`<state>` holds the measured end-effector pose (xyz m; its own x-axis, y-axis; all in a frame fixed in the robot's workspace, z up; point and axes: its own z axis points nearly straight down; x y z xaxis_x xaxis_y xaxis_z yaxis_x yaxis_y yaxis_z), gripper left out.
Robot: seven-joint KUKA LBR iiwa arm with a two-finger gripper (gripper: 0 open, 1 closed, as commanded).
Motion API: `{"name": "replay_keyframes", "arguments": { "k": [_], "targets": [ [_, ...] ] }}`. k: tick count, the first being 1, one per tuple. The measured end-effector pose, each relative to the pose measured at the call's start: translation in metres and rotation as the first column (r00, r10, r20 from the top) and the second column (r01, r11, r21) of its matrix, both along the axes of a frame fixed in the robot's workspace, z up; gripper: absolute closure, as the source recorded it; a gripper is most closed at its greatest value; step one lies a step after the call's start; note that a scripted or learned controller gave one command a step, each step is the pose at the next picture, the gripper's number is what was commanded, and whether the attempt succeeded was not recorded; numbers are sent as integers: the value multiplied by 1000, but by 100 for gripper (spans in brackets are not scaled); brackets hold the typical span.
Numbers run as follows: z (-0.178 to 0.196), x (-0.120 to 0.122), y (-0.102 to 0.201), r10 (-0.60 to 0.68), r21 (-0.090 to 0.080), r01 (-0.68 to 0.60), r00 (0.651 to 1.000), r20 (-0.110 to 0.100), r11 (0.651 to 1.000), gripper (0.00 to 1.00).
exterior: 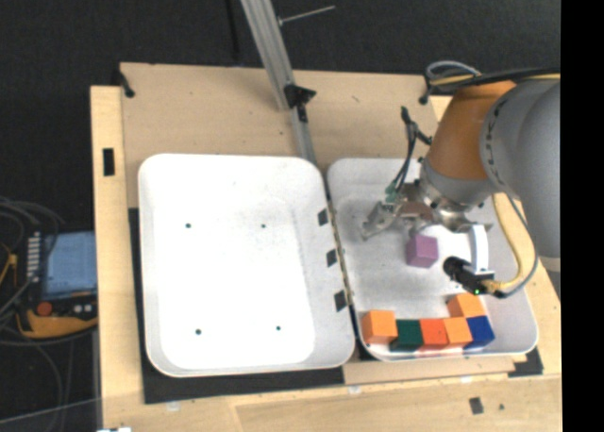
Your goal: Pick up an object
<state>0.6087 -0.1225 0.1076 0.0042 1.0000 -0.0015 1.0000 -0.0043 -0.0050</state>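
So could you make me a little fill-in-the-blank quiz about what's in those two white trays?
1. The purple block lies in the ____ bin of this view.
2. In the row of blocks along the near edge, the block between two orange ones is ____.
3. The blue block sits at the row's ____ end.
4. The arm's band above the end effector is ____.

Missing words: right; green; right; orange
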Motion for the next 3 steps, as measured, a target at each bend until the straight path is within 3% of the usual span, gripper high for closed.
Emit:
{"name": "replay_keyframes", "arguments": {
  "k": [1, 3],
  "targets": [
    [14, 3, 0, -7, 3, 7, 1000, 9, 1000, 100],
    [116, 13, 1, 8, 1, -8, 1000, 12, 1000, 100]
  ]
}}
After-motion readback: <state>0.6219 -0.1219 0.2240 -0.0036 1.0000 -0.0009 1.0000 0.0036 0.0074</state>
